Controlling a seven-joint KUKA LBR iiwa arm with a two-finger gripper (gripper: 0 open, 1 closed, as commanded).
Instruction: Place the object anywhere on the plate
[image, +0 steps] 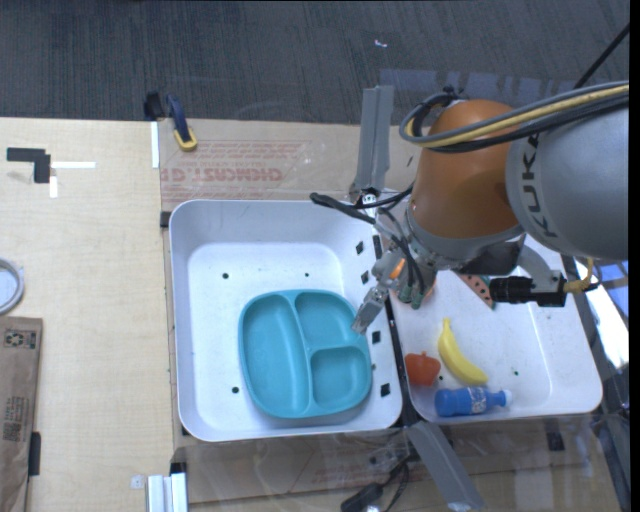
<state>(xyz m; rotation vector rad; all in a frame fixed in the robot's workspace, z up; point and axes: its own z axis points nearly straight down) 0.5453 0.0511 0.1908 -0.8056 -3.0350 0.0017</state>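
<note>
Over the seam between the two white bins we find the arm (500, 170), its orange band uppermost, wrist pointed down toward the left bin (200, 260). Tool (372, 305) sits just above the right rim of the teal plate (300, 352); whether it is open or closed we cannot tell, and we see nothing clearly held. Plate has three compartments and lies toward the left bin's near right corner. Right bin (560, 370) carries a banana (459, 352), a small red-orange object (422, 368) just left of it, and a blue bottle (472, 401) lying on its side near the front wall. Worktop (80, 300) to the left is pale wood.
</note>
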